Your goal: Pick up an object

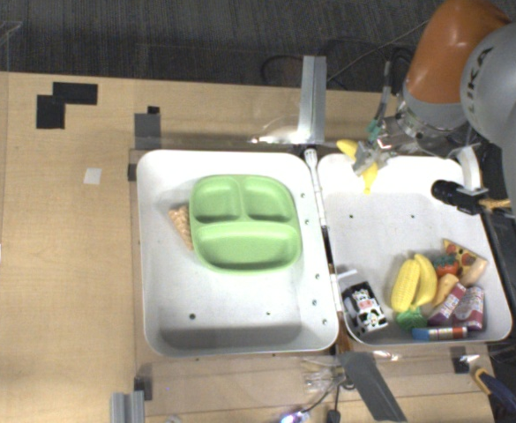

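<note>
Nearest the lens, right bin (390,203) holding a toy heap at its near right corner: bananas (414,282), small carton (363,307). Left bin (156,236), green divided tray (243,221). Far edge of right bin: gripper (370,152) pinching a small yellow object (363,164).

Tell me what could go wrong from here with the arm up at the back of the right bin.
1. The gripper sits at the right bin's far rim with a small yellow object at its tip; the hold looks slight, so it might drop.
2. That object hangs near the bin's back edge, so a slip could send it outside.
3. The remaining items, like the bananas, crowd the near right corner, making a clean next grasp harder.
</note>
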`<move>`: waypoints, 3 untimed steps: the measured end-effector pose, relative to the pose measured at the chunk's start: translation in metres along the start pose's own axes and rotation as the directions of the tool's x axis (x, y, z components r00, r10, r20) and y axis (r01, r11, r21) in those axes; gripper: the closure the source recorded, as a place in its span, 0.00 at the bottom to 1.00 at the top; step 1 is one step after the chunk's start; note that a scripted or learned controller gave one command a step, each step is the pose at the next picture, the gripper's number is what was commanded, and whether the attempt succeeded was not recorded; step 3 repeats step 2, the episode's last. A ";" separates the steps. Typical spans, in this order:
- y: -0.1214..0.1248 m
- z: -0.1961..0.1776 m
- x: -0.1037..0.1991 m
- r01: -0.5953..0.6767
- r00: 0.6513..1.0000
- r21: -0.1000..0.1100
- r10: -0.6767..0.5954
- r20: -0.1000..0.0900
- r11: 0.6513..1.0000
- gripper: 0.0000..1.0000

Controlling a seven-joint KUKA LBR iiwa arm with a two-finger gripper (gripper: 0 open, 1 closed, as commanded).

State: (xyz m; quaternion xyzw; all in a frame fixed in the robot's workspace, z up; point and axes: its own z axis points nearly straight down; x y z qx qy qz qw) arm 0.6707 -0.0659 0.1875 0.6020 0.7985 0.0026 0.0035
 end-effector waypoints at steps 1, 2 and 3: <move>-0.009 0.076 -0.025 -0.022 1.000 0.003 0.022 -0.001 1.000 1.00; 0.004 0.000 0.014 -0.026 1.000 0.000 0.026 0.000 1.000 1.00; 0.004 0.000 0.014 -0.026 1.000 0.000 0.026 0.000 1.000 1.00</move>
